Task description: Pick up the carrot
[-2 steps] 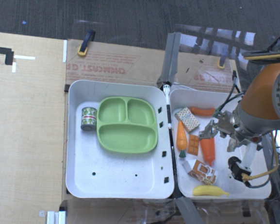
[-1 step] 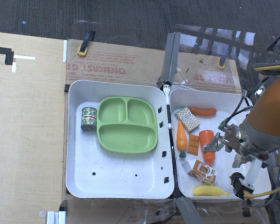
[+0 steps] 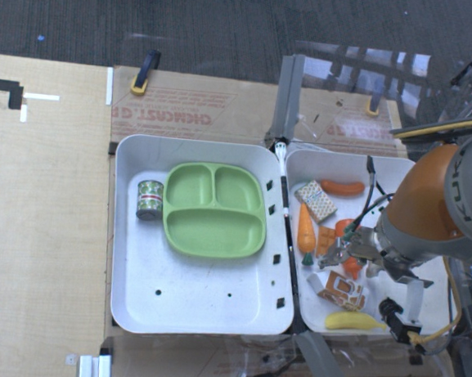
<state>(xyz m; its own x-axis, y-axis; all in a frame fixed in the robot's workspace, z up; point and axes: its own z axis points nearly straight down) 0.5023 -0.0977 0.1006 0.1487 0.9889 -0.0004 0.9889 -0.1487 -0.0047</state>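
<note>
Curved yellow banana [image 3: 354, 321], tapered orange carrot [image 3: 306, 229]

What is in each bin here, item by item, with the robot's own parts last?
Left bin: one, white, left half of the bench.
Plate: one, green, three compartments, in the left bin.
Can: one, green label, in the left bin, just left of the plate.
Right bin: one, white, beside the left bin.
Carrot: one, orange, near the right bin's left wall.
Sausage: one, orange-red, at the far end of the right bin.
Patterned box: one, pale, above the carrot.
Brown packet: one, brown and white, toward the near end.
Banana: one, yellow, at the right bin's near edge.
Arm: one, grey and orange, over the right bin.
Gripper: one, just right of the carrot.
</note>
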